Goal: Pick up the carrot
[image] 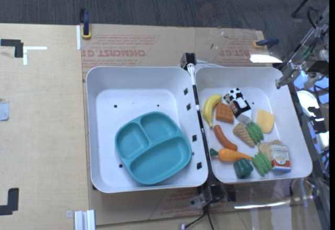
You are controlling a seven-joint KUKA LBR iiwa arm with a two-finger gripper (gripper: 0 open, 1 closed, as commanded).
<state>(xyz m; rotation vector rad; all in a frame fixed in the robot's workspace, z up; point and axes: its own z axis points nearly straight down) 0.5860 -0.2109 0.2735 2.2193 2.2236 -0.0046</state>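
The small orange plastic carrot with a green leafy end [231,155] lies untouched near the front edge of the right white bin [293,114], so the whole pick is left to do. Whether the gripper is wide or narrow cannot be told. An orange-red toy sausage [224,138] sits just beside the carrot, and a dark green toy pepper [243,168] touches its tip, crowding any approach. The left white bin [104,88] bears a teal divided plate [153,147].

Orange carrot [232,155] flat in right bin [298,119]
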